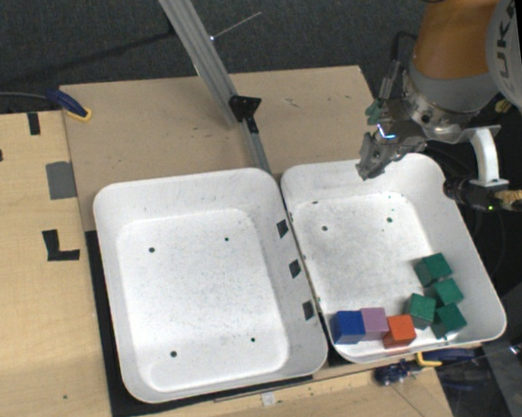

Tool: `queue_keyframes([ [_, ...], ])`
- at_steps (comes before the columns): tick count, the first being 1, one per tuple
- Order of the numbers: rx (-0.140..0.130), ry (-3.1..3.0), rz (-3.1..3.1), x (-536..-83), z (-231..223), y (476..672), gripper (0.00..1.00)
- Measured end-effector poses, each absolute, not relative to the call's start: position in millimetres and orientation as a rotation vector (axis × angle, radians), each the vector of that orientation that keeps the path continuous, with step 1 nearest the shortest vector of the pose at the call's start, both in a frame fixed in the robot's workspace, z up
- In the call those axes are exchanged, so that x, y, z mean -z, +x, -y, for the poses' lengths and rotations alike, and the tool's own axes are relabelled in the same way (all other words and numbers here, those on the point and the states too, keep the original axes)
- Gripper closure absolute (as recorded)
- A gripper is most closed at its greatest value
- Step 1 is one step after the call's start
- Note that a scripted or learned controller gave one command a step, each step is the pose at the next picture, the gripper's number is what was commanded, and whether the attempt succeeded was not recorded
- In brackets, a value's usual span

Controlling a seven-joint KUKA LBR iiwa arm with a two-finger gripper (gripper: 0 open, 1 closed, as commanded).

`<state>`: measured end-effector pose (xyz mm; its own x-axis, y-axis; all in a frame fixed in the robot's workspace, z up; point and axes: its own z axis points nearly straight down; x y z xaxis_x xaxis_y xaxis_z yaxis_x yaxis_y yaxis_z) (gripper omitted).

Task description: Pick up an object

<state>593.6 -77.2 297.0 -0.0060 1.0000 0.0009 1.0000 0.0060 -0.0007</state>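
In the right bin, blocks are clustered along the near edge: a blue block, a lilac block, an orange block and several green blocks at the near right corner. My gripper hangs over the bin's far rim, well away from the blocks, with nothing visibly between its fingers.
The left bin lies beside the right one. A slanted metal pole rises behind the bins. Black tape marks sit on the bench at the left. A blue and yellow tool lies at the far left.
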Motion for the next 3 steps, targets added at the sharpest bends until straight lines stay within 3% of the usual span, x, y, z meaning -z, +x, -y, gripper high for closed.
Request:
queue_keyframes([
  [1, -0.002, -2.214, 2.226, -276, 32, 610.1, 1.00],
  [3, -0.003, -2.214, 2.226, -263, -65, 621.4, 1.00],
])
